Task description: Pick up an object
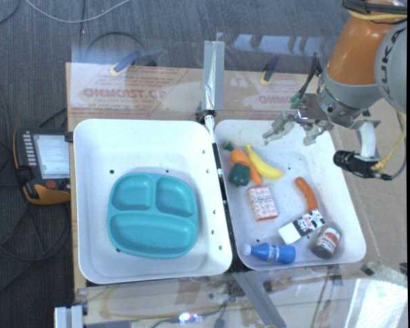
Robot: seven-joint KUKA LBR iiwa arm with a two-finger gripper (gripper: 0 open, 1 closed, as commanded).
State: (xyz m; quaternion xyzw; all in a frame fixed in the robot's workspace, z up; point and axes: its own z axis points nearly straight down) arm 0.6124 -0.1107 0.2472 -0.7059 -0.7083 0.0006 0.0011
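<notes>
Blue bottle [273, 253] and can [326, 241] share the right bin [352, 214]; left bin [140, 132] holds a teal tray [152, 214].

Both bins [89, 203] white. Left bin: divided tray [152, 214] teal. Right bin: banana [263, 166] yellow; carrot [244, 161] orange; green vegetable [240, 175] dark green; sausage [306, 193] orange-red; box [262, 203] white with red-orange print; carton [302, 227] white with black cow-like patches; bottle [273, 253] blue with white cap; can [325, 241] grey with red label. Arm [369, 46] grey with orange band. Worktop [143, 94] light brown with faded red lettering.
</notes>
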